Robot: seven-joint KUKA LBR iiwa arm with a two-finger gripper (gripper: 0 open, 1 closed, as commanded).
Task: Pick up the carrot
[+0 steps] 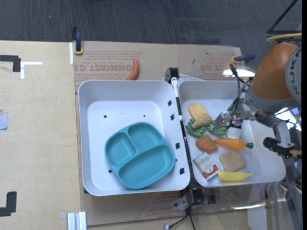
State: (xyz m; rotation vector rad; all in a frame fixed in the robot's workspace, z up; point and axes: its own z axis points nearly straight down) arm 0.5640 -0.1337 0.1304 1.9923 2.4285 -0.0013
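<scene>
Two white bins side by side on the bench. Left bin (91, 128) carries a teal divided plate (139, 154), sitting toward the near right corner; bare floor along its far edge and left wall.

Right bin (268, 171) is crowded. Carrot (231, 143) lies flat near the middle, tip pointing toward the left bin, green end toward the right wall. Just beside its tip, a brown toast-like piece (206, 143). Toward the near edge: a bread slice (233, 160), a small carton (206, 166) and a yellow banana (234, 176), the banana closest to the near rim. Toward the far edge: a pale yellow wedge (197, 111) over a green leafy piece (199, 125).

Gripper (223, 122) is low in the right bin, just on the far side of the carrot, close to the leafy piece. Its fingers look slightly parted with nothing visibly between them; the carrot lies apart from them. Arm body (273, 78) covers the bin's far right corner.

Open room: a strip of bare floor along the right wall beyond the carrot's green end; little gap elsewhere around it.

An orange sausage-like item (134, 70) rests on the cardboard beyond the left bin's far edge.
</scene>
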